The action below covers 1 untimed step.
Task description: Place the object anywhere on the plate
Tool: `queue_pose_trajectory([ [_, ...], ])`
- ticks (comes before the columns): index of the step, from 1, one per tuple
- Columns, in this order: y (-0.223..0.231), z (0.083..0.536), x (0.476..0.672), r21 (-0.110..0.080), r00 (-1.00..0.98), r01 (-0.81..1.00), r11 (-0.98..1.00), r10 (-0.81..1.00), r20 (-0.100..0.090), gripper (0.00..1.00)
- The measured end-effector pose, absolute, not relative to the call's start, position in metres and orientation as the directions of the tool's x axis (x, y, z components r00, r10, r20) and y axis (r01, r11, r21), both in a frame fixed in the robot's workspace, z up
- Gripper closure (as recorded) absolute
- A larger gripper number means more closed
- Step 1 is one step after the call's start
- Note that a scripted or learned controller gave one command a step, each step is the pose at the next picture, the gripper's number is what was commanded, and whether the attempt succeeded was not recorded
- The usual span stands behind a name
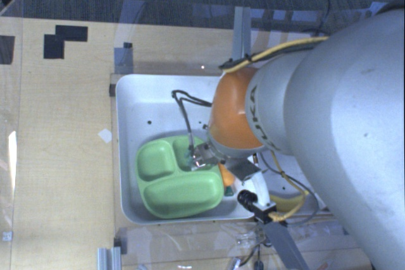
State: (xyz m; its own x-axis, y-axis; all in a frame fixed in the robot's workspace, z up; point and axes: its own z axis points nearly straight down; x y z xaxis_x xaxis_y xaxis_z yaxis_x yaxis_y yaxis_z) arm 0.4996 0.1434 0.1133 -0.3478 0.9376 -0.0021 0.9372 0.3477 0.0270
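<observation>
the big grey arm (342, 136) comes in from the right and covers much of the white bin (136, 110). its orange band (231, 114) sits over the middle of the bin. a green plate (174, 183) with three parts lies in the near left part of the bin. the gripper (201, 158) is low at the plate's right edge, over its small far part. i cannot tell how the gripper is set. a small orange thing (226, 179) peeks out just right of the plate, under the arm.
</observation>
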Motion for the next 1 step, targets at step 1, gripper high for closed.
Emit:
queue_pose_trajectory([
  [1, 0.0827, 0.1857, 0.5595, 0.006, -0.414, 0.91, 0.414, 0.91, -0.002, 1.0],
])
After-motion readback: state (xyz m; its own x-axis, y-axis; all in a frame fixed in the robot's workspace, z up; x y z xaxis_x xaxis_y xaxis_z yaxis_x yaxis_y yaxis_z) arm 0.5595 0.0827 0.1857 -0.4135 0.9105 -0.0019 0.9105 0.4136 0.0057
